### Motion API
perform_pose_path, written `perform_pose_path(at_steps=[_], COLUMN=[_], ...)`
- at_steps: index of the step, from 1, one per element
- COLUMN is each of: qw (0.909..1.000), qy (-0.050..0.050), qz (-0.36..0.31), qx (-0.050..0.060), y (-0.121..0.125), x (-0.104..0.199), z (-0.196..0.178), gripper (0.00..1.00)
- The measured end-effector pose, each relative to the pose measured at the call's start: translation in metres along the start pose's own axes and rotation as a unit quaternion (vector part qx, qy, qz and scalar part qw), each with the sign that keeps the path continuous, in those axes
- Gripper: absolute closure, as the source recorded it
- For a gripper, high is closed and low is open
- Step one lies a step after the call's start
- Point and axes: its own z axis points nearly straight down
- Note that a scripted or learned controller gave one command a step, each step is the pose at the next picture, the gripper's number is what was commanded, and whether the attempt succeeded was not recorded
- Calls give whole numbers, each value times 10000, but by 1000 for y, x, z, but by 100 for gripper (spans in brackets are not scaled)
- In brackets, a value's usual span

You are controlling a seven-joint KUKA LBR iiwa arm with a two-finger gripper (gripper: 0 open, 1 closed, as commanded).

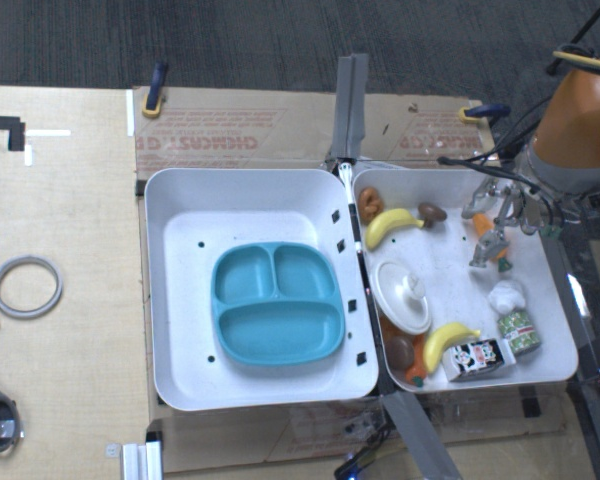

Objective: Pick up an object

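Two bananas [392, 225] [445, 342] — one blue tray [277, 303]

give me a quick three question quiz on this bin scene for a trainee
1. True or false: the blue divided plate lies in the left bin.
2. How many bananas are in the right bin?
3. Which item lies nearest the gripper: A) the white lid, B) the small orange piece, C) the roll of tape?

Key
1. True.
2. Two: one banana near the far end, another near the front.
3. B.
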Motion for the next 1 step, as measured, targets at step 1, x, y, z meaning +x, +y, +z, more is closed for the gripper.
perform_pose_path(at_steps=[1], qw=[10000], qy=[-40], qz=[7], qx=[1], y=[0], x=[-2], z=[-12], gripper=[100])
